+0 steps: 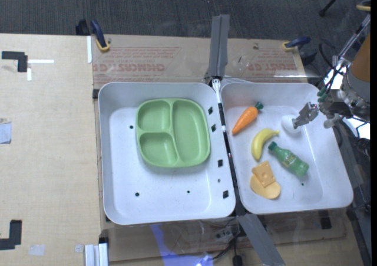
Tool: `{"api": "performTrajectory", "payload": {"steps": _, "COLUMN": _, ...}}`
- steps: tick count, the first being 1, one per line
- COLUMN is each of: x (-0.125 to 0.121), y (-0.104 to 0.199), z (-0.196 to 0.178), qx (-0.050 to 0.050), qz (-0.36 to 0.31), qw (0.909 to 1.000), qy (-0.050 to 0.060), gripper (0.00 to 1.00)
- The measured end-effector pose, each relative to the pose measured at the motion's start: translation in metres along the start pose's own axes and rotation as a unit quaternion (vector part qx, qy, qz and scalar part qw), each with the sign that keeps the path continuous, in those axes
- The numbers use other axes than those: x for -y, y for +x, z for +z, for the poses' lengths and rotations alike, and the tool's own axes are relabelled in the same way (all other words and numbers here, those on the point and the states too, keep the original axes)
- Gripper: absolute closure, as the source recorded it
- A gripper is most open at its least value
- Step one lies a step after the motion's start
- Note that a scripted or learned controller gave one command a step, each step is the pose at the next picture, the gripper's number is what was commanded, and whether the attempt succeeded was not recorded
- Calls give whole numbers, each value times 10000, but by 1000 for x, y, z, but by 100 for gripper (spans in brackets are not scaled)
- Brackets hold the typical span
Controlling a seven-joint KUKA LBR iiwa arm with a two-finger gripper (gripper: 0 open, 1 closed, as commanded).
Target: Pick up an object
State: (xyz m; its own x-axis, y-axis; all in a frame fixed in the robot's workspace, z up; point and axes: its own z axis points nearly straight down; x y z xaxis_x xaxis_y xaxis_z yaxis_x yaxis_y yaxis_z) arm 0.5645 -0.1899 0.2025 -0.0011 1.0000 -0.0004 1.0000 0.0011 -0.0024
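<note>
Nothing is lifted yet — the gripper [307, 114] hangs over the right bin's [336, 158] far right corner, fingers apart, holding nothing; carrot [245, 118], banana [263, 142], bottle [288, 159] lie mid-bin.

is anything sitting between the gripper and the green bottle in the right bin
Nothing visible blocks it. The gripper hangs over the right bin's upper right part, and the green bottle lies below it with bare bin floor between. The banana sits off to the bottle's left.
</note>
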Motion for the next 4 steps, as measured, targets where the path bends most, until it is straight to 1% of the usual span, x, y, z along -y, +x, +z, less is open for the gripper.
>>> {"api": "performTrajectory", "payload": {"steps": 1, "x": 20, "y": 28, "z": 105, "qx": -4, "qz": -238, "qw": 9997, "qy": 2, "gripper": 0}}
{"api": "performTrajectory", "payload": {"steps": 2, "x": 20, "y": 27, "z": 96, "qx": -2, "qz": -218, "qw": 9998, "qy": 2, "gripper": 100}}
{"api": "performTrajectory", "payload": {"steps": 3, "x": -14, "y": 102, "z": 11, "qx": 2, "qz": 550, "qw": 9985, "qy": -4, "gripper": 100}}
{"api": "performTrajectory", "payload": {"steps": 4, "x": -28, "y": 173, "z": -4, "qx": 7, "qz": 1085, "qw": 9941, "qy": 4, "gripper": 100}}
